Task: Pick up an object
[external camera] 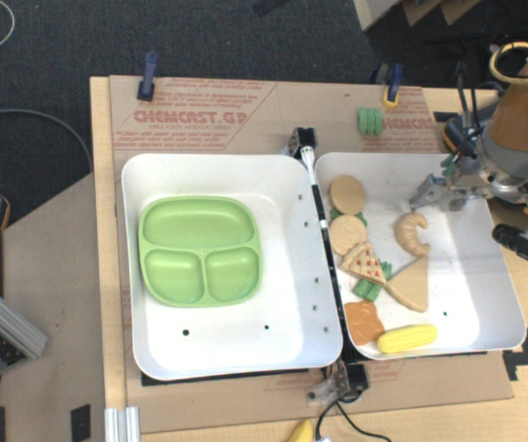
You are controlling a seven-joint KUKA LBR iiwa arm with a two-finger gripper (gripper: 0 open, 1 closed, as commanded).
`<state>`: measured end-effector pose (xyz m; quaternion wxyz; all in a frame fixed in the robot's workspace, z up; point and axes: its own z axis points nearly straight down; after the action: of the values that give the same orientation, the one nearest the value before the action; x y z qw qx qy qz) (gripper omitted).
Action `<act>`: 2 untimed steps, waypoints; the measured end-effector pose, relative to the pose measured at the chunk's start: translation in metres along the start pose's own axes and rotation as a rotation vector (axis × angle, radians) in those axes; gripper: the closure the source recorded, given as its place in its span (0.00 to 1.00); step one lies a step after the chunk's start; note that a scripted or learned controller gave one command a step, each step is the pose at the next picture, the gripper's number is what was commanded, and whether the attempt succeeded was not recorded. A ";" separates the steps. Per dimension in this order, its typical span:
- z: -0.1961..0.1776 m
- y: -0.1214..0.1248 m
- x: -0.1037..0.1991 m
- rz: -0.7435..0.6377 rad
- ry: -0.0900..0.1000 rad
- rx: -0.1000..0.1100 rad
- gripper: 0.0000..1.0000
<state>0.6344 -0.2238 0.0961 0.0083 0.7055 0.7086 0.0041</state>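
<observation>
The arm comes in from the right edge, the claw (440,191) sitting over the upper right part of the right bin (485,284). Whether the claw is spread or pressed together cannot be told at this slant; nothing is seen pinched in it.

Toy food is clustered along the right bin's left side: a round cookie (346,194) at top, a second tan round (346,234) just below it, a pizza slice (363,263), a green piece (369,289), a tan wedge (411,285), an orange block (363,320) and a yellow corn cob (406,339) at the bottom. The croissant (414,233) lies apart from the cluster and nearest the claw, so it looks the likely target.

To do the step well: centre the claw over the croissant's thick middle, straddle it across the narrow width, descend straight to the bin floor, then close. The curved ends would likely slip. Lone pieces are safer than the packed pile, where neighbours touch or overlap.

The left bin (153,191) holds a green divided plate (200,250). A small green item (369,122) sits on the table (245,109) behind the bins.

Hard to read: the claw tips blur into the grey wrist; most of the arm is cut off at the frame's edge; the green piece is partly under the pizza slice, so its kind is unclear.
</observation>
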 end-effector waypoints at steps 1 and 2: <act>0.000 -0.013 0.018 0.000 -0.008 -0.008 0.00; 0.010 -0.042 0.045 0.004 0.007 0.020 0.00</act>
<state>0.5922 -0.1790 0.0854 -0.0014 0.7069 0.7073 -0.0004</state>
